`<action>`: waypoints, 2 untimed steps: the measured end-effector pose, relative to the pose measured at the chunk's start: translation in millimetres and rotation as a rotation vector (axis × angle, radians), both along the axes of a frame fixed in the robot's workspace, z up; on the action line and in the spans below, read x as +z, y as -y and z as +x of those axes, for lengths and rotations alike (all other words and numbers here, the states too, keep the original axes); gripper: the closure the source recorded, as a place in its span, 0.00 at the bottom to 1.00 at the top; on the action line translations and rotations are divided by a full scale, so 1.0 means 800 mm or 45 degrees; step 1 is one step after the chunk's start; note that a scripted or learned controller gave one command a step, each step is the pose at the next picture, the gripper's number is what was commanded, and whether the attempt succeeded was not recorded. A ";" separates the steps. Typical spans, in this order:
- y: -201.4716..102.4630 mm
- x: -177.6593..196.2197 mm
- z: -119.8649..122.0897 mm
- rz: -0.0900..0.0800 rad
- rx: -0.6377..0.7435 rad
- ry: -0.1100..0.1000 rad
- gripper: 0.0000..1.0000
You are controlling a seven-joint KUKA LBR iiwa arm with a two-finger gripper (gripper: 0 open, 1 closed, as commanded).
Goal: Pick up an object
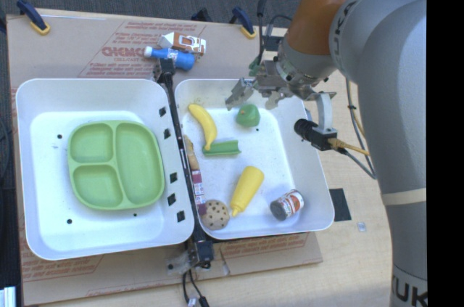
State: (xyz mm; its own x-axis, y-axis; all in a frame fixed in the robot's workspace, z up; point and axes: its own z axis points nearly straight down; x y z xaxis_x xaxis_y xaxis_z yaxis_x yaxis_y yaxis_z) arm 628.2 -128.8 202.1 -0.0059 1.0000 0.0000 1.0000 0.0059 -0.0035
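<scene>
Sitting near the back of the right bin [319,215], the green round object [248,115] lies just below the gripper [254,96], between its two spread fingers, which as far as this slanted view shows grasp nothing. Nearby lie a banana [204,124] and green block [222,148]. A straight descent should probably bracket the green piece.

Glossy plastic bins [36,153] (white) sit on matt cardboard [109,44] — printed red.
</scene>
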 end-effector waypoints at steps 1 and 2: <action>-0.036 -0.136 -0.148 0.002 0.001 -0.004 0.00; -0.036 -0.123 -0.147 0.001 0.008 -0.004 1.00</action>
State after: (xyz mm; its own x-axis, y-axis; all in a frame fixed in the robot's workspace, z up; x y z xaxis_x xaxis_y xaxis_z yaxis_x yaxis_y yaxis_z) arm 510.7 -99.9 103.8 -0.0122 0.9999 0.0008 0.9999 0.0122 -0.0064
